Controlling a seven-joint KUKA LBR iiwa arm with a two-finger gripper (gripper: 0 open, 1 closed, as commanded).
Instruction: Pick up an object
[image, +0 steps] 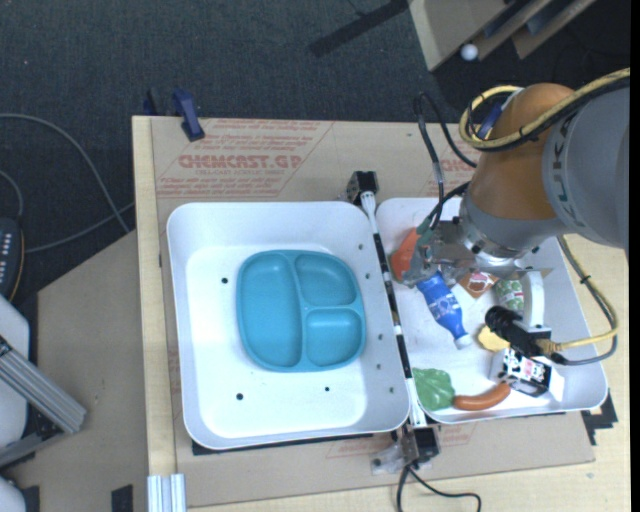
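Camera view: in the right bin (590, 385), the gripper (432, 262) hangs over a blue tube (443, 307) with an orange piece (404, 256) at its 11 o'clock. Whether the jaws are apart cannot be told. A good grasp likely means straddling the tube's narrow width, descending squarely.

Grey arm (590, 150), orange band, yellow cable

Blue tray (300, 322) in left bin (195, 300), arm (520, 180) over right bin (580, 385)
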